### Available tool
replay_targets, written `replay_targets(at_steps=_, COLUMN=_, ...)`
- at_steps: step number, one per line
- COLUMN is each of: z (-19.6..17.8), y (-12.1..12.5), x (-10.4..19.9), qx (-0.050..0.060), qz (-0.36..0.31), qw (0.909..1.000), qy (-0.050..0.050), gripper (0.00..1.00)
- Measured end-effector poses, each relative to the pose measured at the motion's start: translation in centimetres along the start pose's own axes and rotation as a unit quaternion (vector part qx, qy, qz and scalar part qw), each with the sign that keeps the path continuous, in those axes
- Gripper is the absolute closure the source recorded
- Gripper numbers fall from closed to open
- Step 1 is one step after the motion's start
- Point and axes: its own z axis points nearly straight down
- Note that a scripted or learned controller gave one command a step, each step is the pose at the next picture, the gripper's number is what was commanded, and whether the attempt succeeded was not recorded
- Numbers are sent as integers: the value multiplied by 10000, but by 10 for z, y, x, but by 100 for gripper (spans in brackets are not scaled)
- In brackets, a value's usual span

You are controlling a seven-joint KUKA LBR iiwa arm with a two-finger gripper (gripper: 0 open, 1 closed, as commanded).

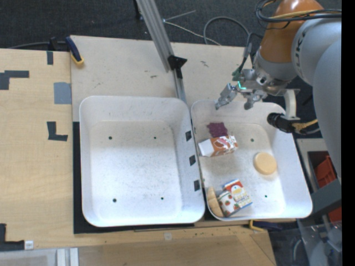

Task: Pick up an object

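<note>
Hovering over right bin (pixel 288 148) far rim, gripper (pixel 238 100) jaws spread, holding nothing.

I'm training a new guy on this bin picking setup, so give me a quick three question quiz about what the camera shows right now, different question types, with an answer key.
1. True or false: the pincer is gripping the round tan disc.
2. Multiple choice: which bin holds all the loose items? A) the left bin B) the right bin C) both
3. Short answer: which item lies nearest the pincer?

Key
1. False. The pincer is open above the far rim of the right bin with nothing between its fingers; the disc lies apart in the bin.
2. B.
3. The small dark purple item, just beyond the orange-and-white carton. A second printed carton lies at the near edge.
</note>
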Motion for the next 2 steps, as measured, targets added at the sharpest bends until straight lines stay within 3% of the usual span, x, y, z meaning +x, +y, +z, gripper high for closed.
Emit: replay_targets(at_steps=2, z=114, y=-3, x=11, qx=29, qz=5, qw=10000, qy=-1, gripper=0)
